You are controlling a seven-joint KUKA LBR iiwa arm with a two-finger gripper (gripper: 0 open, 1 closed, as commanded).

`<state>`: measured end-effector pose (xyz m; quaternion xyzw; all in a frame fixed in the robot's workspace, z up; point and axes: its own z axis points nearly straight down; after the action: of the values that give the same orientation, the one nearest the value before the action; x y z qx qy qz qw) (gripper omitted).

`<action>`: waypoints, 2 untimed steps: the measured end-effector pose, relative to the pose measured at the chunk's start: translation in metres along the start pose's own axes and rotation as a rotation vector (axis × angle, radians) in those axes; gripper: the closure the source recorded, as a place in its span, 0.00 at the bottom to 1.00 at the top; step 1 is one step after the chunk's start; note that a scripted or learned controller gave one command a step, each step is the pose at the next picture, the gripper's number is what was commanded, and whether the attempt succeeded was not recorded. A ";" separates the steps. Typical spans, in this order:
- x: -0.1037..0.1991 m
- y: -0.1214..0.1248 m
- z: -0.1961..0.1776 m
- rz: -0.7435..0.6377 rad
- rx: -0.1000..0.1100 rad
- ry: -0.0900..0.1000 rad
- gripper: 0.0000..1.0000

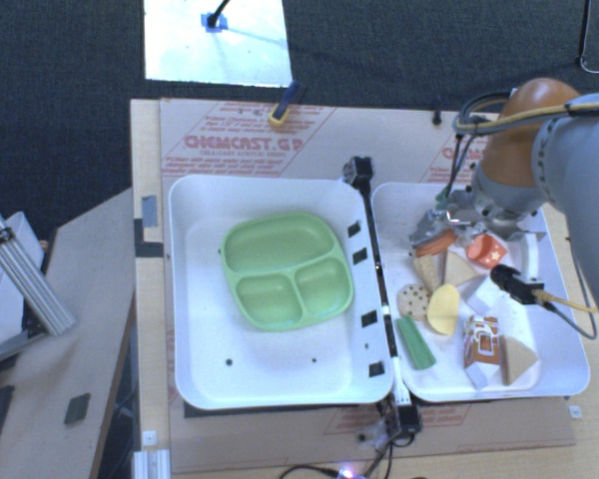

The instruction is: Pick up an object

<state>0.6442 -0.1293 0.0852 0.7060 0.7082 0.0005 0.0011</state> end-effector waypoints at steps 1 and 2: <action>0.000 0.001 -0.012 0.000 -0.003 0.000 1.00; 0.009 0.002 -0.060 -0.003 -0.002 0.001 1.00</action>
<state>0.6458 -0.1203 0.1453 0.7051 0.7091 0.0015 0.0015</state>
